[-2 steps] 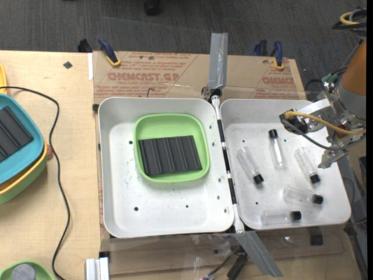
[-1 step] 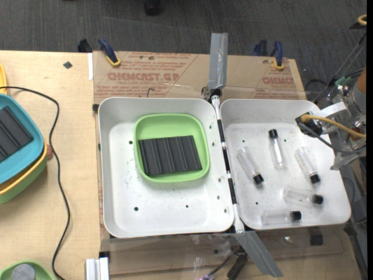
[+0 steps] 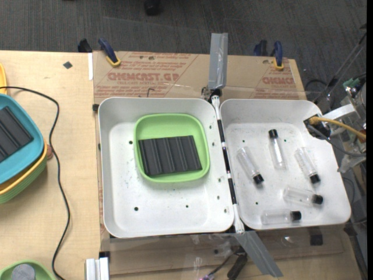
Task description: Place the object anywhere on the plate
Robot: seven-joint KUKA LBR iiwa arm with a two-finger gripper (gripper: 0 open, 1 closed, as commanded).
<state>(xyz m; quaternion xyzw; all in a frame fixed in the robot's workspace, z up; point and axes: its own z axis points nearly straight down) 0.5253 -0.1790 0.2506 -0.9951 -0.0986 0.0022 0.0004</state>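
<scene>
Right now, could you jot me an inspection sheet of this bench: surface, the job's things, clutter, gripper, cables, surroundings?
Surface: two white bins, left bin and right bin, side by side on cardboard.
Job's things: green plate in the left bin, bearing a dark ribbed pad; five clear vials with black caps lying loose in the right bin.
Clutter: stacked teal and green trays at far left.
Gripper: nothing seen.
Cables: black cable across the wooden table; yellow cable at right.
Surroundings: clamps on the cardboard; grey carpet.
</scene>
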